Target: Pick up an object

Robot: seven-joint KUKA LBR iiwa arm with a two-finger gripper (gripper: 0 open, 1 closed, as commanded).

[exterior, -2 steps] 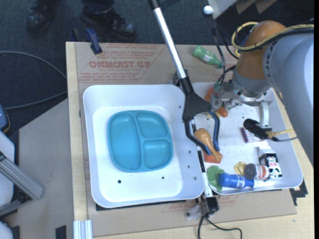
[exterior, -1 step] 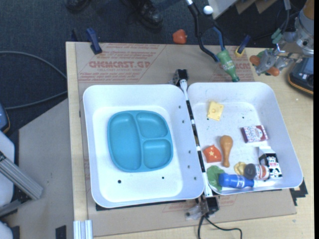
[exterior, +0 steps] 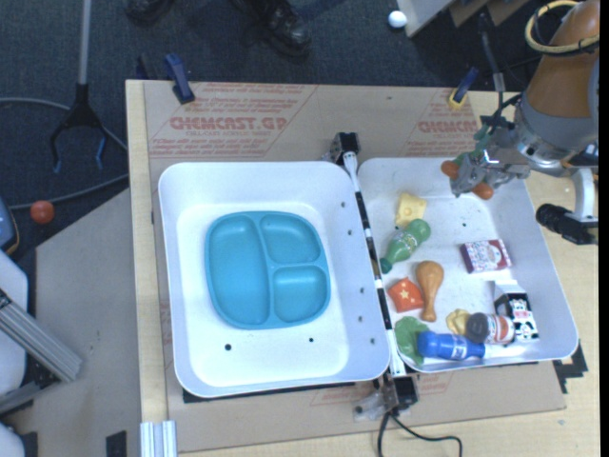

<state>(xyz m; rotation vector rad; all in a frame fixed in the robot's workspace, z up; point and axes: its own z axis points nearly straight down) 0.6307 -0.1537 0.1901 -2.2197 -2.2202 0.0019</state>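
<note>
Two bins on the bench, so going left to right: the left bin (exterior: 181,255) just has a blue divided plate (exterior: 268,268) sitting in the middle of it. The right bin (exterior: 547,284) is where all the toys are: a yellow wedge (exterior: 411,208), a green bottle thing (exterior: 406,243), an orange drumstick (exterior: 430,285), a red piece (exterior: 406,295), a blue bottle (exterior: 451,347) lying on its side along the near edge, a little red packet (exterior: 484,256) and a cow-print carton (exterior: 517,318).

The gripper (exterior: 473,177) is up at the far right corner of that bin, arm coming in from the right. There's something small and orange (exterior: 483,191) right at its tip, maybe another bit by the far rim, but honestly I can't tell if it's pinched between the fingers or just lying under them. Can't make out if the claw is open or closed either, it's a dark blur from here.

If that orange bit isn't gripped, I'd guess the nearest other pick is the yellow wedge, down and to the left of the claw.
</note>
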